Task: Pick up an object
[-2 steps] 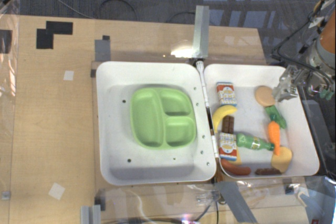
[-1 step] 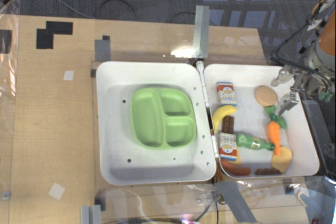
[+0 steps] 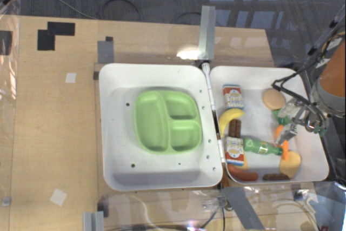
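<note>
Camera view: gripper (image 3: 290, 131) poised, fingers parted and holding nothing, over carrot (image 3: 280, 133) near right bin's (image 3: 254, 72) right edge, beside green bottle (image 3: 262, 146). Best lowered squarely astride carrot before closing, clear of bottle.

The bench (image 3: 48, 132) is viewed from one fixed camera set above it, angled downward, with both white bins (image 3: 108, 116) framed side by side.
</note>
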You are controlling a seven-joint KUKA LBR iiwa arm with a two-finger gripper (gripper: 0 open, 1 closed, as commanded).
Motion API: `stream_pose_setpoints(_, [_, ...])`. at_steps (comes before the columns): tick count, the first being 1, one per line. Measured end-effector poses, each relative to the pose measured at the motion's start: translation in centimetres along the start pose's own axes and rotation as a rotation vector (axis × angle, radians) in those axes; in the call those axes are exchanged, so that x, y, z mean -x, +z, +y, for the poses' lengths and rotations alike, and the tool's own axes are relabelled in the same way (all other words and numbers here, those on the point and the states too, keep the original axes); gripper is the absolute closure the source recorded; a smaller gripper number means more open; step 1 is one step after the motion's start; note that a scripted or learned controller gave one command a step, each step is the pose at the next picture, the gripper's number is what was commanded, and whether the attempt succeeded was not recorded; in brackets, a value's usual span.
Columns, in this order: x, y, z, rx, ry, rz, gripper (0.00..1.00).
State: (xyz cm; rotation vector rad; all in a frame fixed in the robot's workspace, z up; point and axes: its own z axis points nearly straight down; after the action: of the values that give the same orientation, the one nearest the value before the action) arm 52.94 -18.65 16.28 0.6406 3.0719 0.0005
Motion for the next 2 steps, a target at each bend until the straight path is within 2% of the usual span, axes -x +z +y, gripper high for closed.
stream_pose_setpoints(1, [3.3, 7.3, -0.7, 0.001, -0.057, -0.012, 0.0])
stream_pose_setpoints(2, [3.7, 5.8, -0.5, 0.002, -0.062, -0.027, 1.0])
